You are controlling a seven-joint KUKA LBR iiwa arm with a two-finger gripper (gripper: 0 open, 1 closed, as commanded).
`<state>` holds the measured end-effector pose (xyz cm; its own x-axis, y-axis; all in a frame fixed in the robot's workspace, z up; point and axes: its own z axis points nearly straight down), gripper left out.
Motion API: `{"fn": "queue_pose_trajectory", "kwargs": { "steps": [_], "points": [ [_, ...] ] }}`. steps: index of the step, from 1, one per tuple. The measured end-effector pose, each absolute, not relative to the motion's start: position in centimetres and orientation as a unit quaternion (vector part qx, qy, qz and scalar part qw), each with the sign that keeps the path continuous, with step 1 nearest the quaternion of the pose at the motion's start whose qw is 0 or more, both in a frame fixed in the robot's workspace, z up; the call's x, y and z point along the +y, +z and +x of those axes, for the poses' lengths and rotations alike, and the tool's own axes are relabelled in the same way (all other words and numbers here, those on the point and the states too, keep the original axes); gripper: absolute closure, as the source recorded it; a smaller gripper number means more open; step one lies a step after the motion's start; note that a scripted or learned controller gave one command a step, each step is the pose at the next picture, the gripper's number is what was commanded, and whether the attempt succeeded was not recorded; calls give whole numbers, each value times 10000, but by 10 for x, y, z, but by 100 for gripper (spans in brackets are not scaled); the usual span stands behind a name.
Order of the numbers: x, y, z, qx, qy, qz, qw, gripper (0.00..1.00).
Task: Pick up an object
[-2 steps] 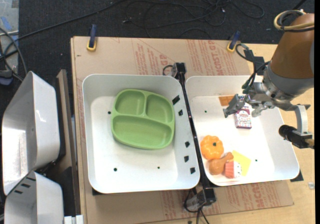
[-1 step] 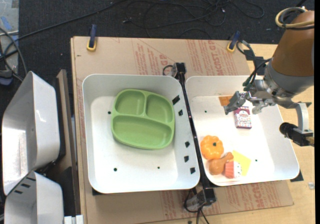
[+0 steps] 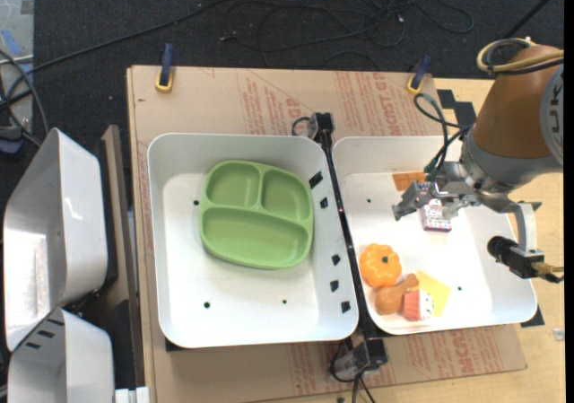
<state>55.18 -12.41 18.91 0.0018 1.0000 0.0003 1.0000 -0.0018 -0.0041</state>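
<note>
Fingers (image 3: 436, 209) look clenched on a small white-and-red packet (image 3: 438, 216); I'd raise it straight up, slowly, clear of the orange pumpkin toy (image 3: 379, 265) lying below-left of them.

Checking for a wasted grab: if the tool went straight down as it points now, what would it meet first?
Probably the bare floor of the right bin. The tool hangs over white floor, apart from the orange pumpkin. Depth is unclear from this slant.

Surroundings of my station
My cardboard-covered tabletop (image 3: 269, 91) stands on dark carpet (image 3: 81, 6) strewn with black cables (image 3: 296, 6); two yellow clamps (image 3: 164, 78) grip its far edge.
</note>
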Motion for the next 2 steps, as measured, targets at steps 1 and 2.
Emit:
{"fn": "queue_pose_trajectory", "kwargs": {
  "steps": [1,2],
  "points": [
    [-116,142,552,-7067,13,-7075,20,0],
    [-115,89,550,-7065,14,-7078,20,0]
  ]
}}
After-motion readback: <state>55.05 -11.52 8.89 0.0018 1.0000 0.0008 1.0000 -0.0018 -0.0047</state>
